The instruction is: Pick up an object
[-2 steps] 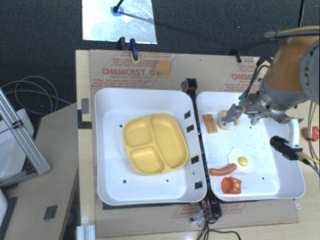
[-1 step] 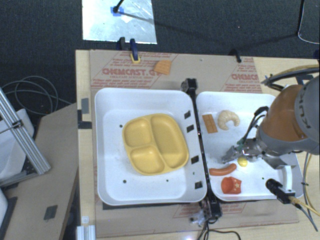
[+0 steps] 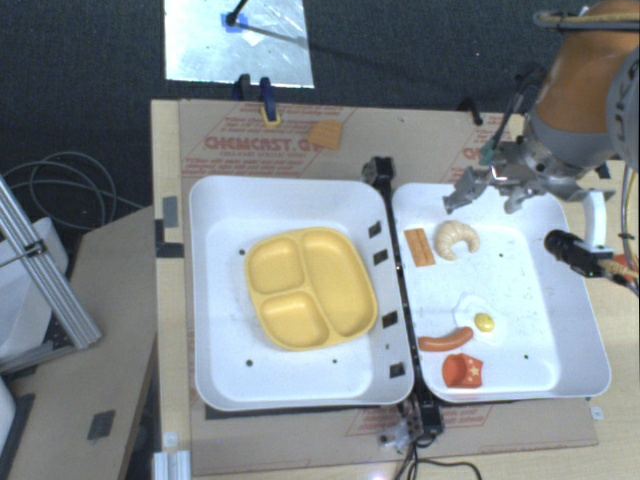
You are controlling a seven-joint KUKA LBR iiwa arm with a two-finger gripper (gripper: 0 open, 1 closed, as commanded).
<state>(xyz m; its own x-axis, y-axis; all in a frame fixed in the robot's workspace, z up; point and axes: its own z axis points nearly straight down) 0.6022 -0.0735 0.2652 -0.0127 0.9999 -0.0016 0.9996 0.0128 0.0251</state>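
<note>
A: What is hidden or hard to make out?

B: The arm (image 3: pixel 590 78) is cut off at the right and top edges. The end effector (image 3: pixel 490 190) is seen above the far rim of the right bin (image 3: pixel 580 353), its two grey fingers spread apart with nothing between them.

A: Going left to right, what is laid out?

B: On the bench (image 3: pixel 300 133), the left bin (image 3: pixel 215 268) is occupied by a yellow three-compartment tray (image 3: pixel 310 288), smooth and rounded, set at a tilt. Bare white floor is left all around it. In the right bin, an orange wafer-like block (image 3: pixel 419 247) is found by the near-left wall, with a pale croissant (image 3: pixel 458 237) just beside it. Nearer the front, a fried egg (image 3: pixel 480 317), a reddish sausage (image 3: pixel 445 342) and a red chunk (image 3: pixel 462 370) are grouped closely.

A: And open room?

B: The right half of the right bin is left bare; the croissant is placed nearest the end effector.
</note>
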